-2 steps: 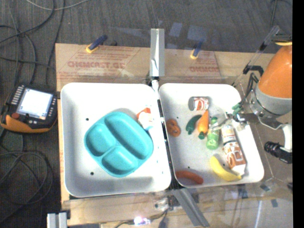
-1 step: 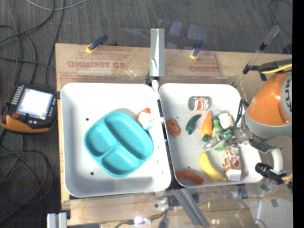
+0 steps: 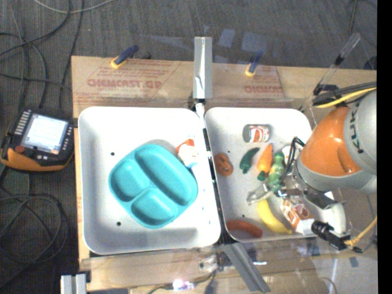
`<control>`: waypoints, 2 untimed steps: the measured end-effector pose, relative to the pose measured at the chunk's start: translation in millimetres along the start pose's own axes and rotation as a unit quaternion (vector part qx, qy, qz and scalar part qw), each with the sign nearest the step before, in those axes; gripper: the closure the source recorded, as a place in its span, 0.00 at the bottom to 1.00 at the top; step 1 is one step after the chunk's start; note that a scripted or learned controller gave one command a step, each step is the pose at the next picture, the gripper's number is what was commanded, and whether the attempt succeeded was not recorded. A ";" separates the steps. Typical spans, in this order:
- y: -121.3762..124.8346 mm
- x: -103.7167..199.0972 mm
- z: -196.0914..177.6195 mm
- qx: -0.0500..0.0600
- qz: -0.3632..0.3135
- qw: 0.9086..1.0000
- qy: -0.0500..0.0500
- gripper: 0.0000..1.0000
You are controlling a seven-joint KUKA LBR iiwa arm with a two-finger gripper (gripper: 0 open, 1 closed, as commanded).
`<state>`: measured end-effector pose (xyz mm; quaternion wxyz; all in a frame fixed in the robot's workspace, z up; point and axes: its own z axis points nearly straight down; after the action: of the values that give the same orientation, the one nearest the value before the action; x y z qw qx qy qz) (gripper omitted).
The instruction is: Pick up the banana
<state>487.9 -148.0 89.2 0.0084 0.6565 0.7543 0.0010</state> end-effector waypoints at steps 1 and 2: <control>0.0 0.1 0.1 -0.001 0.003 1.000 0.001 0.00; -2.9 -19.2 0.7 0.001 -0.093 0.996 0.005 0.00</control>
<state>487.8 -167.4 88.8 0.0040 0.5834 0.8122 0.0025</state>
